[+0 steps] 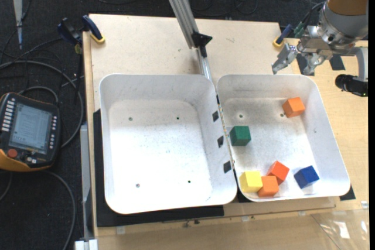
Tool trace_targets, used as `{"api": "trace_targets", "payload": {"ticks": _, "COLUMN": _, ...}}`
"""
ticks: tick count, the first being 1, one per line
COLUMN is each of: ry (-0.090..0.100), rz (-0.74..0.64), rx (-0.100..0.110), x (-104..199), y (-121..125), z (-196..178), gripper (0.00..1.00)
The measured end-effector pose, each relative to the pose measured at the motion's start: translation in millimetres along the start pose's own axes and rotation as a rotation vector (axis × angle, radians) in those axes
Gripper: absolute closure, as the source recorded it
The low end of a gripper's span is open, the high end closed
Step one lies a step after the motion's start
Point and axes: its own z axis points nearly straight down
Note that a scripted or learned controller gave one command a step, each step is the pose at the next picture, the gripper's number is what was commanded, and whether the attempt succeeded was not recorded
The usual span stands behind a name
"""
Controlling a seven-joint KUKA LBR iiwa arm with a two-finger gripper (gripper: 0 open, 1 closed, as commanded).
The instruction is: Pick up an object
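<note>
Hovering gripper (291, 61) sat above right bin's (328, 126) far rim, fingers spread, holding nothing. Open floor lay mid-bin. Orange cube (294, 106) sat near far wall, green (240, 135) by divider. Yellow (252, 180), two orange (273, 178), blue (306, 176) crowded near rim.

cam: single, fixed overhead, slanted | covers both bins (105, 88) plus bench | distance: seemingly moderate
</note>
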Motion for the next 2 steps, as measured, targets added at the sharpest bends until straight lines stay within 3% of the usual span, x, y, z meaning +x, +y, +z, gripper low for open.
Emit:
{"api": "trace_targets", "payload": {"ticks": 1, "ry": -0.001, "rz": -0.002, "rx": -0.002, "x": 0, "y": 1, "z": -10, "gripper": 1.0}}
{"api": "trace_targets", "payload": {"ticks": 2, "ry": 0.0, "rz": 0.005, "rx": 0.004, "x": -45, "y": 24, "z": 166, "gripper": 1.0}}
